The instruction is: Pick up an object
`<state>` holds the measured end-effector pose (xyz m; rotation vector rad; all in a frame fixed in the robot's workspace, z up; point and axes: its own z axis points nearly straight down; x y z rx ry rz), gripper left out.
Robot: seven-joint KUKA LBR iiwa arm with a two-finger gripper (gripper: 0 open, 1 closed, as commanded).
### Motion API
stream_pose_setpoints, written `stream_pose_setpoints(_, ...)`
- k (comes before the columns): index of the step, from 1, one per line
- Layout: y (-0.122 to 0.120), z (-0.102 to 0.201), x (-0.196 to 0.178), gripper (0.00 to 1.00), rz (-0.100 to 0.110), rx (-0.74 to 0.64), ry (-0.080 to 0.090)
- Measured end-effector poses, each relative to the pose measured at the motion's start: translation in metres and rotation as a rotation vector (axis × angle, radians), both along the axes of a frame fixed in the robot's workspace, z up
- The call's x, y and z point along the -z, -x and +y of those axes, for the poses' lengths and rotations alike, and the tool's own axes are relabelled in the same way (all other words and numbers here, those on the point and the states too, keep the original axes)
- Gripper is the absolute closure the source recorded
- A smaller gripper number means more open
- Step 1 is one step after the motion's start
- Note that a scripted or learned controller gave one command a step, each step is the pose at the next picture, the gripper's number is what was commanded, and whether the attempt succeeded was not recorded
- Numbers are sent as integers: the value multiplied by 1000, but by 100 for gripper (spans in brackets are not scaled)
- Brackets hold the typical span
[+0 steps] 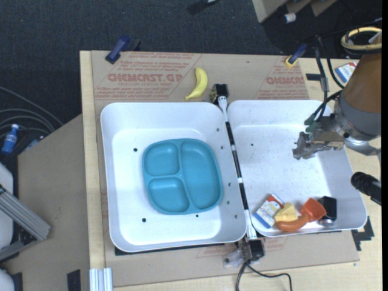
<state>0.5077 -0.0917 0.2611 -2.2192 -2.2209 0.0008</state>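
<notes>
The bench point(151, 71) is a brown board printed with red lettering, and it bears two shallow white bins side by side. The left bin point(115, 162) holds a blue divided plate point(182, 176) with three compartments, lying flat near the bin's middle. The right bin point(267, 132) is bare white over most of its floor, with a huddle of small objects in its near corner: a small printed packet point(268, 209) with red and blue marks, a pale yellow piece point(288, 212) just beside it, a curved orange piece point(292, 224) along the bin's near wall, an orange-red block point(313, 209), and a black object point(329, 208) at the far right of the group; they lie touching or nearly so. The arm point(364, 96) enters from the right, and its gripper point(305, 151) hangs over the right bin's floor, well apart from the huddle and toward the bin's right side. Whether the claw is wide or narrow cannot be told, since its tip is small and blurred against the white; nothing is seen between it. Outside the bins, a yellow banana point(197, 84) lies on the board just beyond the left bin's far rim, and a blue clamp point(117, 49) sits at the board's far left corner.
</notes>
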Motion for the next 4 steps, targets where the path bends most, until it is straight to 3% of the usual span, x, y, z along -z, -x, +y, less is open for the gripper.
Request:
stream_pose_setpoints(1,-91,73,28,100,-2,-1,0)
stream_pose_setpoints(2,-111,138,77,100,2,-2,0)
stream_pose_setpoints(3,-157,184,40,100,-3,-1,1)
stream_pose_setpoints(4,-159,127,-4,100,-4,2,2)
